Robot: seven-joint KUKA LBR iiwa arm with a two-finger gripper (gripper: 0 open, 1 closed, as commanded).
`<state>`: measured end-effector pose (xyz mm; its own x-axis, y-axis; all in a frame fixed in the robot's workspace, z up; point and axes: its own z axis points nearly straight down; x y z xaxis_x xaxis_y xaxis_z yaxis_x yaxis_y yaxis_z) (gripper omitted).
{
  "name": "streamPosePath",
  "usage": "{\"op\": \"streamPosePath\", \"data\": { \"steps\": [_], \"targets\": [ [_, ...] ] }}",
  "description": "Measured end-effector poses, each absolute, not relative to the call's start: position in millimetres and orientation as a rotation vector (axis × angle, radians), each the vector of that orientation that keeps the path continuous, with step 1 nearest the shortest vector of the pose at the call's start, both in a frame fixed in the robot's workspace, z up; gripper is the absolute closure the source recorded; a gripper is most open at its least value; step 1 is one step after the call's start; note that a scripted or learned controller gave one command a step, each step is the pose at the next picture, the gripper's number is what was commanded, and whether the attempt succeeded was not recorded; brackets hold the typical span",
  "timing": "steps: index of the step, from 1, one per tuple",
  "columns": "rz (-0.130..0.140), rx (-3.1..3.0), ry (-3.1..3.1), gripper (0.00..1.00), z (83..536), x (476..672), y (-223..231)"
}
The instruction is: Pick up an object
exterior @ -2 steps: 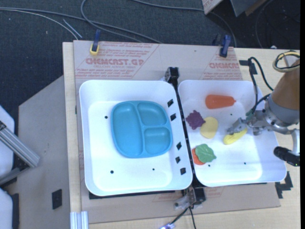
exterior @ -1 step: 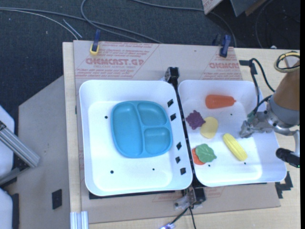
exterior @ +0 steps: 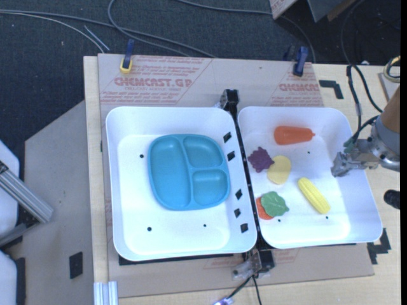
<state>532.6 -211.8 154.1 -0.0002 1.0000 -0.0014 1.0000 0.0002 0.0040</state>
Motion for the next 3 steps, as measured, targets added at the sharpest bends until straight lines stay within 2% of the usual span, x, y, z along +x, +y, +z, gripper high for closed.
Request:
{"op": "streamPosePath", "data": {
  "steps": [2,3],
  "targets": [
    [0.005,2.215,2.218,1.00,268,539.9,-212],
    [0.002,2.216,2.231,1.00,253,557.6,-155]
  ]
}}
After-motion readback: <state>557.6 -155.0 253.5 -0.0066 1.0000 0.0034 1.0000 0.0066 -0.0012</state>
